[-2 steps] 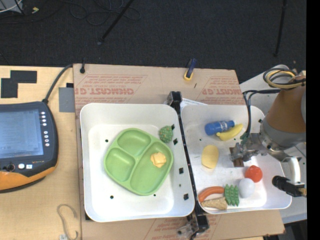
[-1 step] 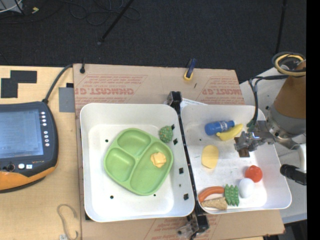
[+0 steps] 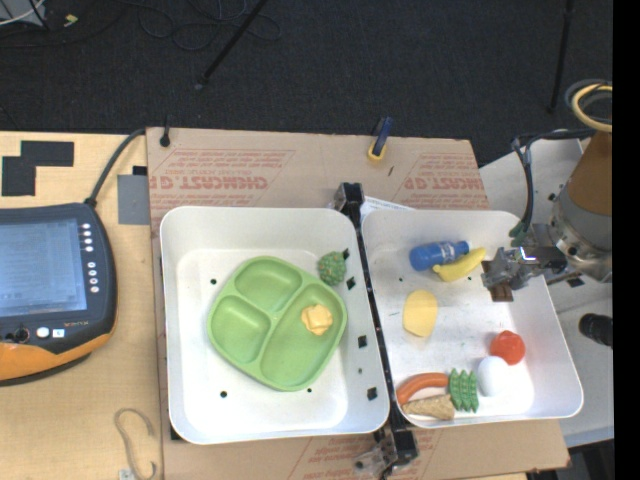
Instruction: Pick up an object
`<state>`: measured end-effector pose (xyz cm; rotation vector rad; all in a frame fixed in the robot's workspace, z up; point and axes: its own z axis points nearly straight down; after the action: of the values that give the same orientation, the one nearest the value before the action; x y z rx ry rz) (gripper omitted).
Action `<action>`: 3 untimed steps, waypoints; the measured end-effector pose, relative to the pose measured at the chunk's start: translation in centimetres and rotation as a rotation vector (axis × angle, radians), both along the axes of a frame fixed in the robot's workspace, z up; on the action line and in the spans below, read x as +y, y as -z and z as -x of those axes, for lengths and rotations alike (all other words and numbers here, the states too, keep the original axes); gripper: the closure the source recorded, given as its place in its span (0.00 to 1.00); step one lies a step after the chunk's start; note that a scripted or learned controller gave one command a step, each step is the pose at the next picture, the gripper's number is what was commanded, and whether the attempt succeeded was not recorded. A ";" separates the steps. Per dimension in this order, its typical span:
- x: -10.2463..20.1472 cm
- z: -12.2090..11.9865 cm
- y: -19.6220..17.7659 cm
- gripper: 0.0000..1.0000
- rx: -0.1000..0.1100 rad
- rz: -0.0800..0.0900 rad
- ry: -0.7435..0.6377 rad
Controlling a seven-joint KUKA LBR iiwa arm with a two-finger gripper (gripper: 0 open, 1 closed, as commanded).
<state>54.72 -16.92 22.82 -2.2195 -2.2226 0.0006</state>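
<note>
Nearest the camera, along the front wall of the right-hand white bin (image 3: 560,408), lay a cluster of small plastic play foods: an orange sausage-like piece (image 3: 422,383) over a tan wedge (image 3: 430,406), a green ridged piece (image 3: 462,389), a white egg-shaped ball (image 3: 492,375) and a red tomato-like ball (image 3: 508,346), all in front of the gripper (image 3: 503,273) and a little to its side. Closer to the tool, well apart toward the bin's middle, sat a pale yellow rounded block (image 3: 421,313). Just beside the gripper, at its own level, lay a yellow plastic banana (image 3: 460,265) touching a blue cylindrical bottle (image 3: 437,254). Whether the two fingers stood wide or narrow could not be told from this slanted view, and nothing was visibly held. Judged from position, the banana was the likeliest target: it looked light, stiff and smooth, so probably slippery, and best pinched across its narrow middle rather than at a tapering tip; the bottle pressed against it might roll or be dragged along. Far from the tool, in the left-hand white bin (image 3: 190,268), a green divided plastic plate (image 3: 250,318) carried a small yellow piece (image 3: 317,318), with a green broccoli-like toy (image 3: 333,266) just past its rim. Beyond both bins lay brown cardboard (image 3: 260,173), and far off to the side a grey and orange handheld control pendant (image 3: 50,278).
</note>
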 end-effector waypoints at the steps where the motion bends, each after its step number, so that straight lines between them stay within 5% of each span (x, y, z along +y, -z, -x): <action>1: 5.0 -0.9 1.1 1.00 0.006 -0.003 -0.003; 3: 14.7 -4.3 1.9 1.00 0.004 -0.002 -0.004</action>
<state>58.98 -2.23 20.94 -2.2122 -2.2233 0.0029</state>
